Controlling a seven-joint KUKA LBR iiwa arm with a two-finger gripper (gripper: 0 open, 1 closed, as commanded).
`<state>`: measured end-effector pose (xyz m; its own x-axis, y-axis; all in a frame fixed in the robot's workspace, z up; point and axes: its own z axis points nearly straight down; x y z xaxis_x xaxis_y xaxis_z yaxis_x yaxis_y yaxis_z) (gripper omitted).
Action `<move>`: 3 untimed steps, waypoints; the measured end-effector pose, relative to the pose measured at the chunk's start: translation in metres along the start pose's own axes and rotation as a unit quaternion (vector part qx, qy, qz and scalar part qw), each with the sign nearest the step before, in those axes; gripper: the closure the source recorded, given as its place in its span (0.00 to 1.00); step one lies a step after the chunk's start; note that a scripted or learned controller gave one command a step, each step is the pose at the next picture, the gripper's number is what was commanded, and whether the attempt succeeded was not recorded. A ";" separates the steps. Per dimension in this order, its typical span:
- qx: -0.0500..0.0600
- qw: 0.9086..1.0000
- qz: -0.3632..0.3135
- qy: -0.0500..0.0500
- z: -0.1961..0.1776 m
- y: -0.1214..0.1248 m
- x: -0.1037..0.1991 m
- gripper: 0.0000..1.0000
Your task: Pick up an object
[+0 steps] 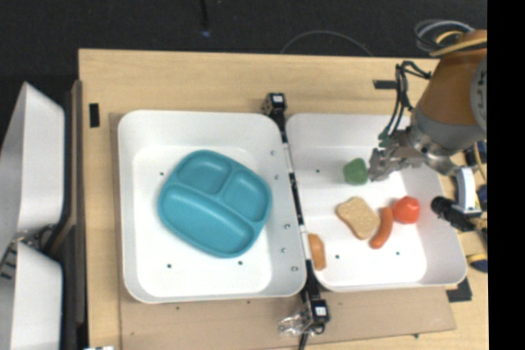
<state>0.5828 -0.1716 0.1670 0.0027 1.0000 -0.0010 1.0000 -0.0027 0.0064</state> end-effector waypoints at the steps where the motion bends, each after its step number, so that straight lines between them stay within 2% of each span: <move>1: 0.000 1.000 -0.003 0.000 -0.048 -0.004 0.004 1.00; 2: -0.001 1.000 -0.003 -0.001 -0.112 -0.005 -0.001 1.00; 3: 0.002 1.000 -0.005 0.001 -0.116 -0.004 0.056 1.00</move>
<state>0.5778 -0.1159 0.2826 -0.0081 1.0000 0.0011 1.0000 0.0081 0.0024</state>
